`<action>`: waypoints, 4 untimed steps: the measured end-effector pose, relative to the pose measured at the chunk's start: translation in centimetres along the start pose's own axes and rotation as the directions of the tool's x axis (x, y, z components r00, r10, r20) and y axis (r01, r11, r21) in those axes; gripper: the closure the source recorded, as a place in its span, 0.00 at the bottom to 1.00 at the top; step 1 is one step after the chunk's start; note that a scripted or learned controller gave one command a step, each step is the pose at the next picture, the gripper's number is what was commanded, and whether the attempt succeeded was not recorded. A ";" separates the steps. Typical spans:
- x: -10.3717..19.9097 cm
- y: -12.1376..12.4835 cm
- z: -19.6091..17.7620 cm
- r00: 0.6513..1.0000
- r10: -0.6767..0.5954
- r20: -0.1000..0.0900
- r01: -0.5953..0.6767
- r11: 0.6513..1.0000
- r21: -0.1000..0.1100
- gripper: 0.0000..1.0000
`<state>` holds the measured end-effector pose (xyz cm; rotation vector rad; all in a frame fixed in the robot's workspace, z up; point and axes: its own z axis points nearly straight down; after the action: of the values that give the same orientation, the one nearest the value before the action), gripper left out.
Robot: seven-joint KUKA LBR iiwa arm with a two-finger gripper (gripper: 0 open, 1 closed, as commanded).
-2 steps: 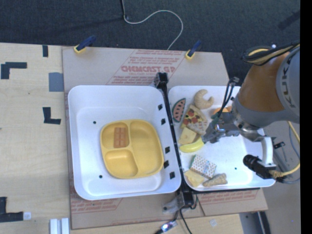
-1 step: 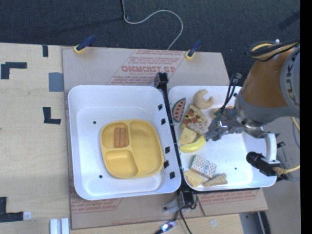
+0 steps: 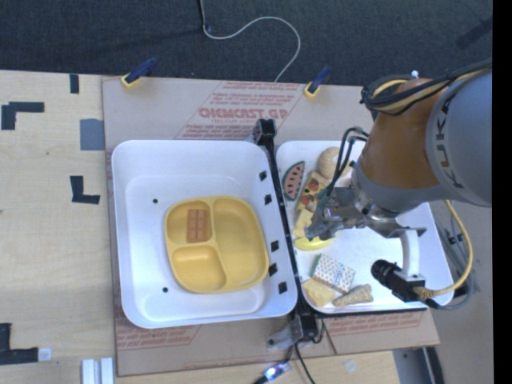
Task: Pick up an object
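Camera view: grey two-finger gripper [image 3: 320,224] is low in the right white bin [image 3: 436,250], against its left wall, over a crowded cluster: yellow banana-like toy [image 3: 308,241], watermelon slice [image 3: 293,180], tan round bun [image 3: 330,162]. Can't tell the pincer's state; wrist hides it. Nothing visibly held. Risks, my read: tight packing means a neighbour blocks closure or two items get pinched and slip; the wall leaves little clearance. Checkered sandwich piece [image 3: 333,273] near the front edge looks easier. Yellow divided plate [image 3: 216,243] sits in the left bin [image 3: 136,214].

Two blue clamps [image 3: 139,71], white cable [image 3: 248,27], cardboard sheet [image 3: 232,110]
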<state>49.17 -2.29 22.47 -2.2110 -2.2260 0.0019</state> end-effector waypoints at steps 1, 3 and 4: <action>4.5 0.3 -0.2 1.000 0.000 0.001 0.000 1.000 -0.001 1.00; 8.8 0.1 1.1 1.000 0.006 0.004 -0.006 1.000 0.002 1.00; 8.3 0.1 -0.4 1.000 0.005 0.002 -0.005 1.000 -0.002 1.00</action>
<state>49.23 5.97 22.85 -2.2186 -2.2224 0.0018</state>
